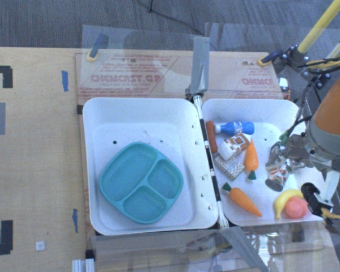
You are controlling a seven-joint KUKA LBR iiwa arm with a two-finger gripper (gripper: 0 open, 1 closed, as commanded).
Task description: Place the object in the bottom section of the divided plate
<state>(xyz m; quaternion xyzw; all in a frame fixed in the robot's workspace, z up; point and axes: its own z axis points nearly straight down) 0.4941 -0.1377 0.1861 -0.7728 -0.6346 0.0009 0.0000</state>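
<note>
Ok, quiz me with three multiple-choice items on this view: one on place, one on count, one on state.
1. Where is the divided plate?
A. left bin
B. right bin
C. on the bench

2. How many carrots lie in the right bin?
A. one
B. two
C. four

3. What do the plate's sections hold?
A. a banana
B. a bottle
C. nothing

Answers:
1. A, the teal plate sits in the left bin.
2. B, two orange carrots show there.
3. C, all three sections are bare.

Grey carpeted floor (56, 10) runs behind the pale wooden bench (31, 152), black tape marks (3, 75) on it, possibly alignment guides.
</note>
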